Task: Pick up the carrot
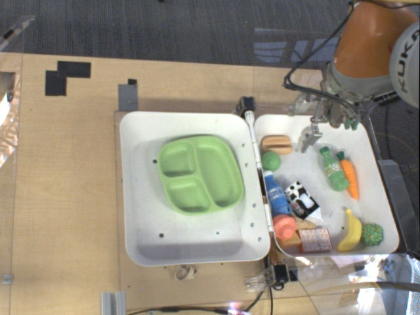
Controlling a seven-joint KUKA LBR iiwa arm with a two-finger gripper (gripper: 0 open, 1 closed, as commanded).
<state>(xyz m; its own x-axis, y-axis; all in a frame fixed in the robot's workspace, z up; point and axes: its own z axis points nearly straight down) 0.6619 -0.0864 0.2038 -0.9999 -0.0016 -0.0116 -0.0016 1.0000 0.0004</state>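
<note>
Orange carrot (350,178), green top (possibly leaves), beside bottle (333,168)

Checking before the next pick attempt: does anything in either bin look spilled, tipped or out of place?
Nothing stands out. The green tray lies flat in the left bin. The carrot lies beside the green bottle in the right bin, among other loosely piled toys. The gripper hangs above that bin's far end.

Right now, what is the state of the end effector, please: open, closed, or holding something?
End effector: state cannot be told; it hangs over the right bin, up-left of the carrot, with nothing visibly held.
</note>
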